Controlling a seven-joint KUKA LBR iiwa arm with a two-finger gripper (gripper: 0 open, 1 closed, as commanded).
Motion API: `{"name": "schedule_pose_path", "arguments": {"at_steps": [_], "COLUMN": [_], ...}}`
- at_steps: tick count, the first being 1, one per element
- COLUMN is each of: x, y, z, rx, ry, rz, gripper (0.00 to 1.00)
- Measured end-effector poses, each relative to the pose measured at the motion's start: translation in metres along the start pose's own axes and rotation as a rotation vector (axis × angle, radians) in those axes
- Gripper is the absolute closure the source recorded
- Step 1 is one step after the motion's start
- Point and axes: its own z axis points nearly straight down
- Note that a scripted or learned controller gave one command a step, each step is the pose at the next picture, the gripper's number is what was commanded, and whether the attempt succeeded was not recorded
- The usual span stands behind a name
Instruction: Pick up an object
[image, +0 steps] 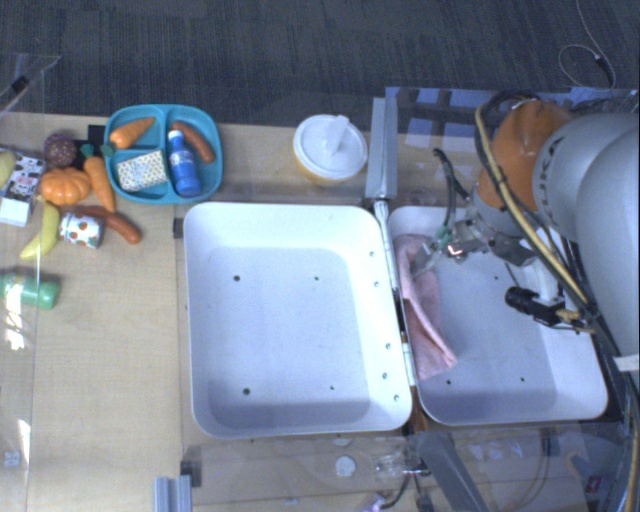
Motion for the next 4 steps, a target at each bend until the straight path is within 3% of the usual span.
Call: {"name": "schedule_pose_path", "arguments": {"at_steps": [1, 2, 3, 4], "x": [-0.023, -0.004, -0.011, -0.009], "y": [-0.034, -0.046, 0.015, -0.017], "z": [-0.103, -0.01, -0.001, -0.002], "rx": [0.003, -0.001, -0.002, -0.004], "ry": [-0.001, -0.001, -0.002, -0.003], "rz": [0.079, 0.029, -0.043, -0.199], "gripper": [0.0, 0.0, 0.0, 0.0]}}
